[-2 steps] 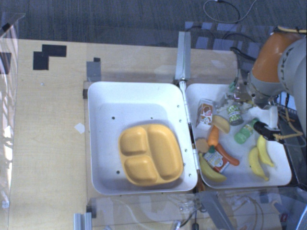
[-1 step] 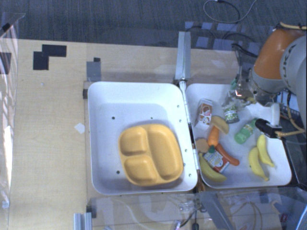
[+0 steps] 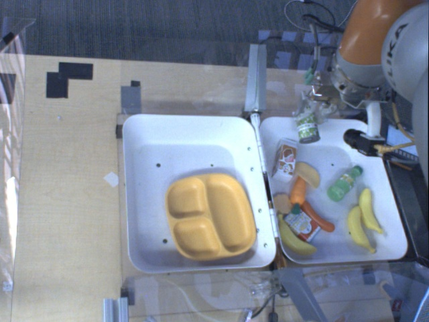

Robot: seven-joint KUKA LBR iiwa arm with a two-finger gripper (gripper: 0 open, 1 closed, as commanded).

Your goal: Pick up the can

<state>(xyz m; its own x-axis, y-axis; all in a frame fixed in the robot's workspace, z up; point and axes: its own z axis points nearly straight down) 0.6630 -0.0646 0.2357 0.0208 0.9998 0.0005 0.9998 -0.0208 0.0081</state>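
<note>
The gripper (image 3: 310, 113) hangs over the right bin (image 3: 395, 247) at its twelve o'clock edge, fingers pinching the can (image 3: 308, 129), lifted above the food.

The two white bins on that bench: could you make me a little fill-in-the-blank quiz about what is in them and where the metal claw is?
1. The yellow tray with three compartments lies in the ____ bin.
2. The gripper is above the far end of the ____ bin.
3. The can sits just below the gripper and has a ____ label.
4. The plastic bottle lying on its side is ____.

Missing words: left; right; green; green
</note>
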